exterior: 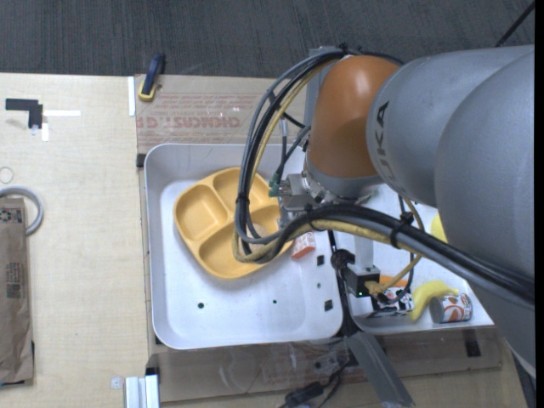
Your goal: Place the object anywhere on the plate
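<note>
Yellow, divided plastic plate [212, 219] lies in the white bin [170, 313]. Just right of the plate sits a small orange-and-white packet [303, 245]. Whether the claw is open, I cannot tell.

Floor: dark grey carpet [212, 15] is seen beyond the bench's far edge.
Bench: a pale wooden top [68, 228] is laid left of the white bin [157, 253].
Cardboard: a brown printed sheet [204, 113] is spread just beyond that bin.
Light: even, with soft shadows cast.

Yellow plate [212, 219] in white bin [246, 317]; arm [459, 151] grey w/ orange band.
</note>
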`<state>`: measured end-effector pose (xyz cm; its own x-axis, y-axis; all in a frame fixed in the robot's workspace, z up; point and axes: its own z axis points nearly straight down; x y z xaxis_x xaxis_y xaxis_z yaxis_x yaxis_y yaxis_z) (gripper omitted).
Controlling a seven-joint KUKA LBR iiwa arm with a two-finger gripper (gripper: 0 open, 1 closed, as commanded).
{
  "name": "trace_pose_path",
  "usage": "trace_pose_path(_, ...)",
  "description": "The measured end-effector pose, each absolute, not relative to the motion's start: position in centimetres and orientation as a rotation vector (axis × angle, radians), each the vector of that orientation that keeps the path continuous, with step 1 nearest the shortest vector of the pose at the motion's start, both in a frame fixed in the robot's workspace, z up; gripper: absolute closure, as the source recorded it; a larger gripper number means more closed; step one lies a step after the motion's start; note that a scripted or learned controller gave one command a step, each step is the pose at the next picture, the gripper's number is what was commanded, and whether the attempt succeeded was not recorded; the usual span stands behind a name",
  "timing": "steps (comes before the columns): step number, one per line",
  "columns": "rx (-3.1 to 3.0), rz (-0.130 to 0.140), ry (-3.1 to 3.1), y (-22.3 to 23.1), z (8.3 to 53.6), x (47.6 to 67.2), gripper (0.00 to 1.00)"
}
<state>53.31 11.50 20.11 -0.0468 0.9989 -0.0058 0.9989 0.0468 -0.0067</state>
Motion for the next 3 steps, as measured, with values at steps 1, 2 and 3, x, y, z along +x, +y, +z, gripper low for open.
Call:
trace_pose_path(1, -2.033, 0.005, -2.397, 7.1, 23.4, 58.4, 1.00)
trace_pose_path(2, -2.373, 0.007, -2.059, 12.9, 14.7, 61.2, 1.00)
trace_pose_path(3, -2.374, 0.007, -2.059, 12.9, 14.6, 61.2, 0.00)
